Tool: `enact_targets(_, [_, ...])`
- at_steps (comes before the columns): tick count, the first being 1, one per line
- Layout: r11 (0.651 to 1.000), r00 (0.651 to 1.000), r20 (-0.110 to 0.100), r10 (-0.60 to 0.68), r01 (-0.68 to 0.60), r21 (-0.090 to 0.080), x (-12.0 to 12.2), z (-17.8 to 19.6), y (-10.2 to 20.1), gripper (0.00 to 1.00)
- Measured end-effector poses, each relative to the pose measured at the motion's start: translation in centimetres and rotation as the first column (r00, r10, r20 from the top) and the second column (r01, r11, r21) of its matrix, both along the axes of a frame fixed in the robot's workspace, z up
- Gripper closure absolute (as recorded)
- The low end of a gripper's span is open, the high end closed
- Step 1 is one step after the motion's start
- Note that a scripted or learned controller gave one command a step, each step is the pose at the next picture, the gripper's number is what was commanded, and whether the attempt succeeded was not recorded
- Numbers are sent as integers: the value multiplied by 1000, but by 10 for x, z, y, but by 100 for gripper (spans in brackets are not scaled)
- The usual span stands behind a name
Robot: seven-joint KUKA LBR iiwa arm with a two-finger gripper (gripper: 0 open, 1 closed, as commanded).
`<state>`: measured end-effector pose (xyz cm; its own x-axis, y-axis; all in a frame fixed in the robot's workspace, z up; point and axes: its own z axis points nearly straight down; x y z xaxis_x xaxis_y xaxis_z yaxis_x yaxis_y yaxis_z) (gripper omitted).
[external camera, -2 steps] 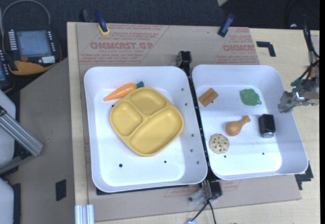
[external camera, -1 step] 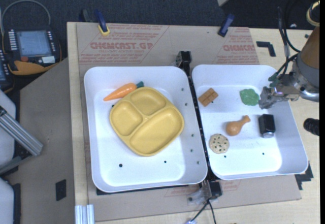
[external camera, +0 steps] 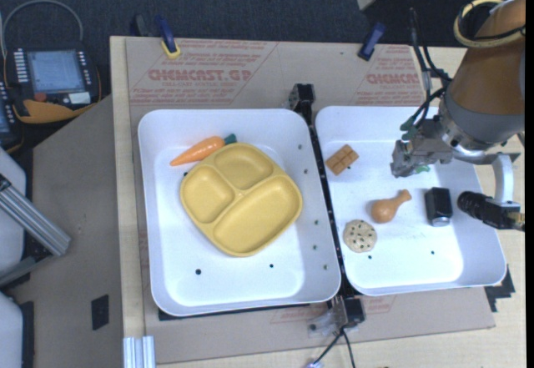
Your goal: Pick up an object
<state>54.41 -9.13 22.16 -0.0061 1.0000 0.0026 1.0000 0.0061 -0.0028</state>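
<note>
Gripper (external camera: pixel 406 159) hangs low over right bin (external camera: pixel 476 274), upper right of frame; finger state cannot be told. Nothing lifted: drumstick (external camera: pixel 390 207), cookie (external camera: pixel 360 235), cracker (external camera: pixel 341 160) lie in bin

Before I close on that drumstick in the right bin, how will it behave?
The drumstick looks like rigid toy plastic, so probably stiff and light. Its rounded bulb and narrow shaft suggest it may roll or pivot if nudged. Its surface looks smooth, so it could slip; the hand hangs above it.
</note>
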Motion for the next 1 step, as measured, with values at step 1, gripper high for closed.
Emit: enact_targets(1, [1000,1000,3,0,0,-1,6,2,45,100])
